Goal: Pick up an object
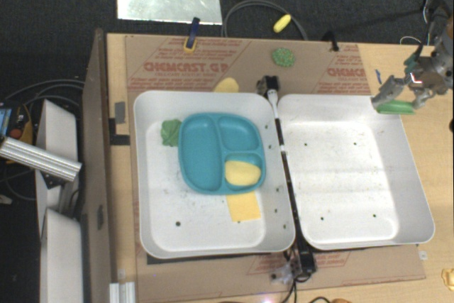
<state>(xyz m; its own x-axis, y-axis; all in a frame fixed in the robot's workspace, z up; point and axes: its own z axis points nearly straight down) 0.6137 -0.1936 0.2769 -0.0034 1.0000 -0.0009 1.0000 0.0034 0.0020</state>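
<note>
Gripper [399,97] hangs at the right bin's [355,223] far corner, a green object [394,108] at its tips — whether clamped, I cannot tell. Yellow piece [242,172] sits in the blue tray [206,152], left bin.

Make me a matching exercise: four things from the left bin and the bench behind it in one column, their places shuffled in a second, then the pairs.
Things
1. blue tray
2. yellow oval piece
3. flat yellow square
4. round green piece

Places
A. on the bench behind the bins
B. in the tray's small compartment
C. on the left bin's floor, just in front of the tray
D. middle of the left bin

Pairs: 1-D, 2-B, 3-C, 4-A
</note>
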